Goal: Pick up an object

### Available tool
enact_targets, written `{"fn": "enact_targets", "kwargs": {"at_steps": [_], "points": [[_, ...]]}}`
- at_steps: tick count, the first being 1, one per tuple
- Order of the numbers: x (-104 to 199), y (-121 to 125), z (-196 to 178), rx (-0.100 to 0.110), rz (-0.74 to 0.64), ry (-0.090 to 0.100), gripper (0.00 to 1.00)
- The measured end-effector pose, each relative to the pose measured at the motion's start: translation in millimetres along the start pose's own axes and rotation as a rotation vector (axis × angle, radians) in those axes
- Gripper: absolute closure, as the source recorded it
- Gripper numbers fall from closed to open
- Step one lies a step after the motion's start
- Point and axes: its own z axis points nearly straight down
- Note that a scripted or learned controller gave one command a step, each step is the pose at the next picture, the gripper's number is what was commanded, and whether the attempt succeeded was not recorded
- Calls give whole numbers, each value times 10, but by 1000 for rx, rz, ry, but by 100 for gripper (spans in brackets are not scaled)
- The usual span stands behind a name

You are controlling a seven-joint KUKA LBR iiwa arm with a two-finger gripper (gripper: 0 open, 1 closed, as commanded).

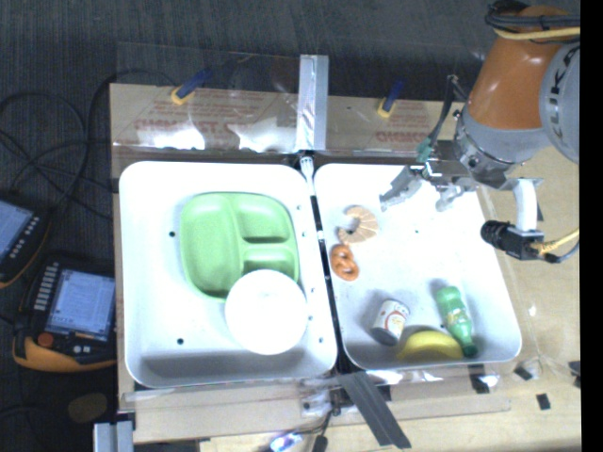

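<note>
Where the right bin [499, 281] nears the lower frame edge: banana [431, 346], green bottle [456, 317], small can [389, 319]. Further up, by the divider, pretzel [345, 262] and tan shell-like piece [360, 223]. At upper right, pincer [420, 192], prongs apart, holding nothing.

Both bins, the left bin [151, 347] and the right bin [499, 281], are plain white. In the left lies a pale green divided tray [221, 238] and a white round plate [267, 311]. The right holds a green bottle [455, 316], a yellow banana [431, 346], an orange pretzel [345, 262], a tan, striped disc [360, 222] and a can [389, 319] in white, red and grey. The arm [513, 83] is orange above grey.
</note>
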Motion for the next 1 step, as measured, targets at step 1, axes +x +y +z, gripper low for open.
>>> {"fn": "enact_targets", "kwargs": {"at_steps": [1], "points": [[115,560,734,1,38,-3,0]]}}
